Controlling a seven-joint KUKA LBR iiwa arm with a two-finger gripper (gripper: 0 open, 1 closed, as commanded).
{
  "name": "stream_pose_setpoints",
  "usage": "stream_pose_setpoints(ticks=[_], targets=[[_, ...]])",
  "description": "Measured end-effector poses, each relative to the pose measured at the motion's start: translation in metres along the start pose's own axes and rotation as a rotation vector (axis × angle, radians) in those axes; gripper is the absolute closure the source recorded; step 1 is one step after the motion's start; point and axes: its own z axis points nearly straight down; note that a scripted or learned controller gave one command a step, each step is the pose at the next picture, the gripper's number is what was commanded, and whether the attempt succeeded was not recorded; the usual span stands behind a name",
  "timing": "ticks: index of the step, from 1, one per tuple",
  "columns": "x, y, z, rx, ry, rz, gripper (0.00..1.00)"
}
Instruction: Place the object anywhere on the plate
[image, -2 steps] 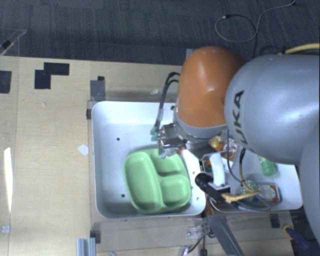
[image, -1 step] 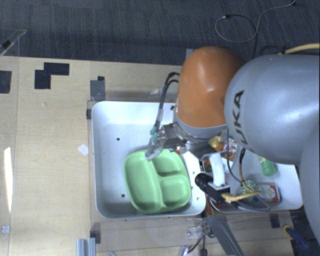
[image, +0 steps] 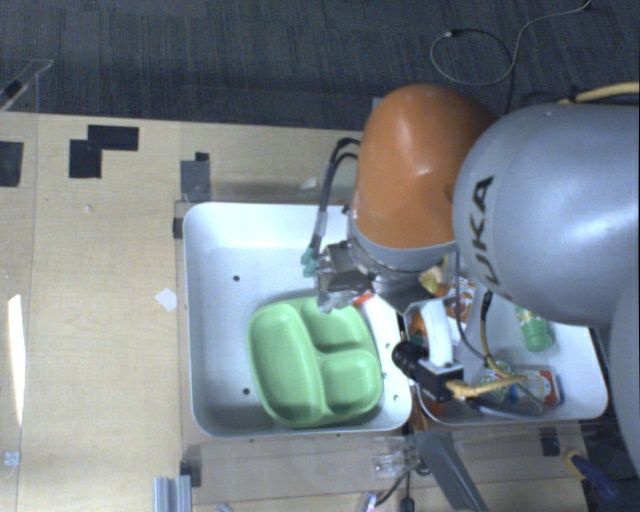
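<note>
Arm (image: 540, 200): one, grey, with an orange band; dark letters "UKA" readable on the grey housing, the first letter hidden.

Bins: two, white, shallow, side by side on the desk (image: 90, 300). Left bin (image: 215, 300) holds one plate (image: 312, 362). Right bin (image: 585, 385) is largely covered by the arm.

Plate: one, pale green, rounded, divided into three compartments; lies toward the left bin's near right corner.

Tool (image: 338, 288): one, over the plate's far edge; whether it is apart or together cannot be told.

Objects: small mixed items in the right bin, among them one green bottle-like piece (image: 535, 330); labels too small to read. Which is the task's object cannot be told.

Desk markings: black squares (image: 100, 148) at the far left.
</note>
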Motion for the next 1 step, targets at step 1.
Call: stream_pose_setpoints(ticks=[1], targets=[[0.0338,0.0361,0.0376,0.001,0.001,-0.102,1.0]])
